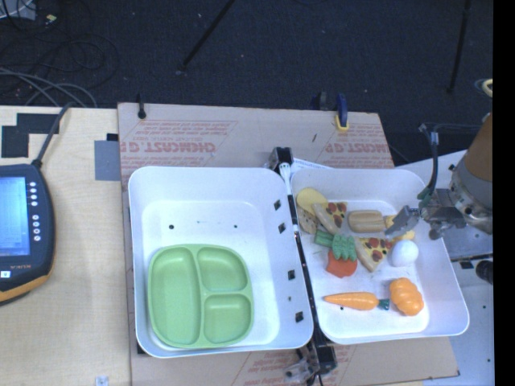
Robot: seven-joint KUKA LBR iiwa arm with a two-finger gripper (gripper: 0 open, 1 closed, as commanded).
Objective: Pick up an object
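The right white bin (447,316) holds several toy foods: a yellow banana (309,200), a pizza slice (333,213), a tan bread roll (364,220), a red strawberry with green leaves (342,260), a second pizza slice (373,253), a white egg (404,252), an orange carrot (352,301) and an orange pepper (407,297). My gripper (402,219) reaches in from the right and hangs low over the bin's right half, just right of the bread roll and above the egg. I see nothing clearly held in it.
The left white bin (201,187) carries a green divided plate (199,296). A teach pendant (20,227) lies on the bench at far left. Cardboard lies under both bins, with a blue clamp (342,112) at its far edge.
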